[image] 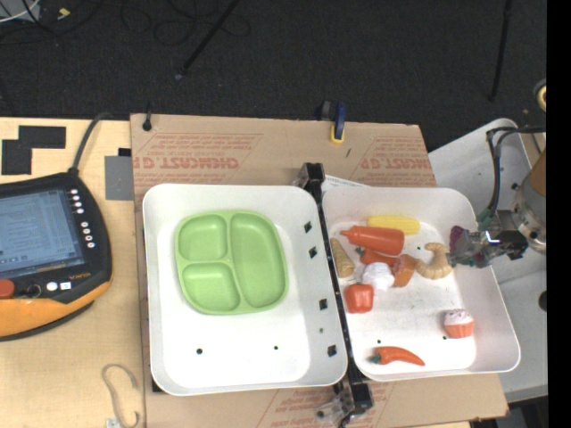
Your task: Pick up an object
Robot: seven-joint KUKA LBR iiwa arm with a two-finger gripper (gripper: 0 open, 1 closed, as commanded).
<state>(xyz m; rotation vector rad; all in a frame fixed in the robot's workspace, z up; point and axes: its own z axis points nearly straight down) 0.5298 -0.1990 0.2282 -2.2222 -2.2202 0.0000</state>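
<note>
The right bin (419, 319) holds toy foods: a yellow corn cob (393, 225), a red-orange carrot (376, 237), a tan bread stick (343, 257), a white piece (377, 275), a red pepper (359, 298), a tan curved pastry (434, 263), a small cupcake (459, 325) and a red chili (398, 357). My gripper (473, 248) sits low at the bin's right rim, just right of the pastry. A small purple thing (459, 237) shows at its tip; whether it is held is unclear.
The left bin (178, 355) carries a green divided plate (231, 262). A black divider (326, 275) separates the bins. A teach pendant (45, 248) lies on the bench at far left. A blue clamp (338, 123) stands at the cardboard's back edge.
</note>
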